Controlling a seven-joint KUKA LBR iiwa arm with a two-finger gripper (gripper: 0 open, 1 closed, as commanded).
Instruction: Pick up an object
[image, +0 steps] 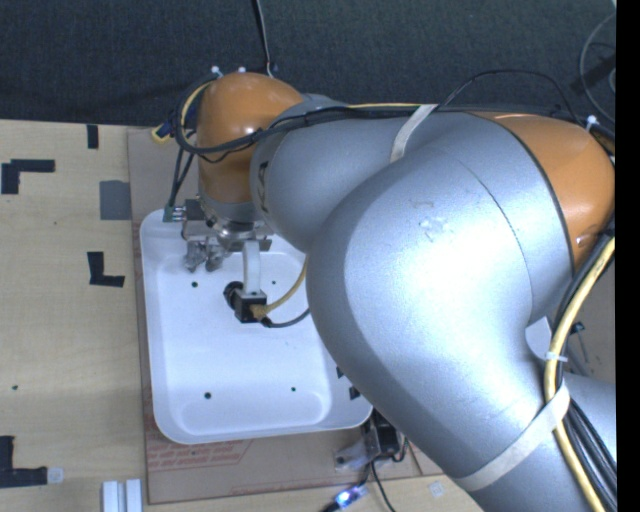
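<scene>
The claw (205, 255) hangs low over the 11 o'clock corner of the white bin (190, 400); whether it is apart or together cannot be told. The orange band (235, 120) sits at its 12 o'clock. The grey arm (440, 260) spreads toward 4 o'clock and hides the surface (60, 340) there, so where an object lies cannot be told.
</scene>
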